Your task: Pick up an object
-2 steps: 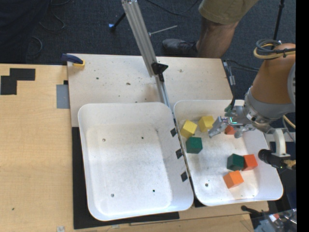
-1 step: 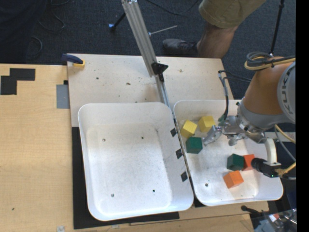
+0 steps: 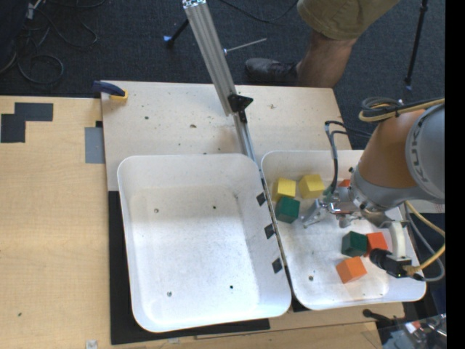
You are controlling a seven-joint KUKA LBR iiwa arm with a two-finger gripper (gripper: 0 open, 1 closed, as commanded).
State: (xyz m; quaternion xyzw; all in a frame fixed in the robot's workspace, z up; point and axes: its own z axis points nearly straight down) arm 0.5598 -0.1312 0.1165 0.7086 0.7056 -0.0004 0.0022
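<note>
Dark carpet strewn with cables surrounds a pale wooden bench bearing two shallow white bins. Its left bin shows a bare floor marked by a few dark specks, while the right bin holds the blocks. Two yellow blocks sit side by side near that bin's far edge, with a green block just in front of them. Nearer the arm lie a dark green block, a red-orange block partly tucked under the wrist, and an orange block. The gripper reaches low beside the green block; its metal tips blur together, so whether the jaws stand wide or closed cannot be told. A person's leg is cut off at the top.
</note>
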